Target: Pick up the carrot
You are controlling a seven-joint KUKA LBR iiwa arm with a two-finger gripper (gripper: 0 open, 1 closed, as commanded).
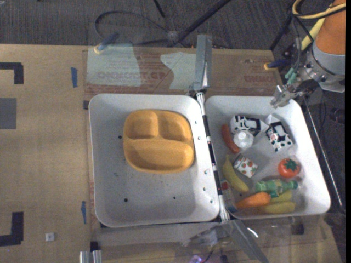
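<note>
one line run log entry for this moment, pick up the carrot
gripper: above right bin's far edge, holding nothing | orange carrot with green top: lying near front of right white bin, untouched | step: approach pending

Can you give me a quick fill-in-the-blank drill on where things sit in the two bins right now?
1. The orange carrot with green leafy top lies in the ____ white bin.
2. The orange sectioned plastic plate sits in the ____ white bin.
3. The round red tomato has a ____ top.
4. The gripper hovers near the right bin's ____ corner.

Missing words: right; left; green; far right
</note>
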